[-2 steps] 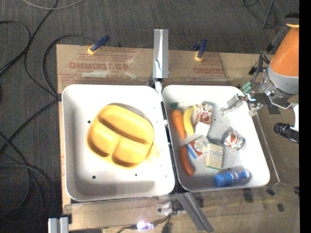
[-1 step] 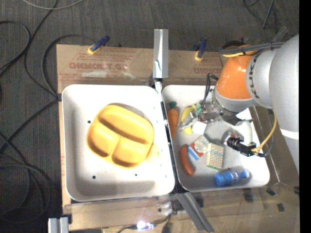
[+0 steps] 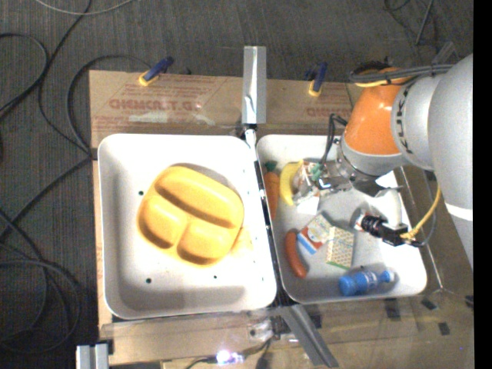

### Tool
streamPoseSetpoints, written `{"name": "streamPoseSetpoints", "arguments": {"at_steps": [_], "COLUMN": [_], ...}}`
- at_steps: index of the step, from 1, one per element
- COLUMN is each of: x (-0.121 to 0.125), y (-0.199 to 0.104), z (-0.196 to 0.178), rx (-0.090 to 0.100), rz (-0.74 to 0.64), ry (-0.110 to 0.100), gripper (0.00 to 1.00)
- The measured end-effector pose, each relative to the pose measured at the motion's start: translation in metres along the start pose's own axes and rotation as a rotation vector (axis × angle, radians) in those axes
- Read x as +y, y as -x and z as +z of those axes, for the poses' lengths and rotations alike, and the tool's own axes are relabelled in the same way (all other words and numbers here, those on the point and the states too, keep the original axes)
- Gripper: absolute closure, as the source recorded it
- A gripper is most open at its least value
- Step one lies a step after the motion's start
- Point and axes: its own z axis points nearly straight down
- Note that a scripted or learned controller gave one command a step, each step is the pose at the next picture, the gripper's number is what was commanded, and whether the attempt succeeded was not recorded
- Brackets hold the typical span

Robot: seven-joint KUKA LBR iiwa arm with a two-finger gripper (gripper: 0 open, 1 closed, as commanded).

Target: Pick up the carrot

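Note:
The carrot (image 3: 272, 192) is a slim orange piece lying along the left wall of the right bin (image 3: 415, 277), next to a yellow banana-like item (image 3: 287, 183). My gripper (image 3: 314, 177) hangs low over the upper middle of that bin, just right of the banana and roughly 50 pixels right of the carrot. The wrist and clutter around the tip hide how the fingers stand. Nothing shows as held.
The right bin also holds a red sausage-shaped item (image 3: 295, 254), a small carton (image 3: 315, 234), a speckled packet (image 3: 340, 247) and a blue bottle (image 3: 366, 280). The left bin (image 3: 123, 283) holds a yellow divided plate (image 3: 191, 214). The arm (image 3: 438, 121) covers the right bin's far right corner.

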Motion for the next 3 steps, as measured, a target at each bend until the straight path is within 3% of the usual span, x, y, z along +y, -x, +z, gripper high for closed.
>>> {"name": "streamPoseSetpoints", "arguments": {"at_steps": [1, 2, 3], "x": [0.000, 0.001, -0.029], "y": [0.000, 0.022, 0.076], "z": [0.000, 0.021, 0.023], "rx": [0.000, -0.003, -0.008], "rz": [0.000, -0.111, -0.202], "ry": [0.000, 0.001, 0.013], "gripper": [0.00, 0.00, 0.00]}}
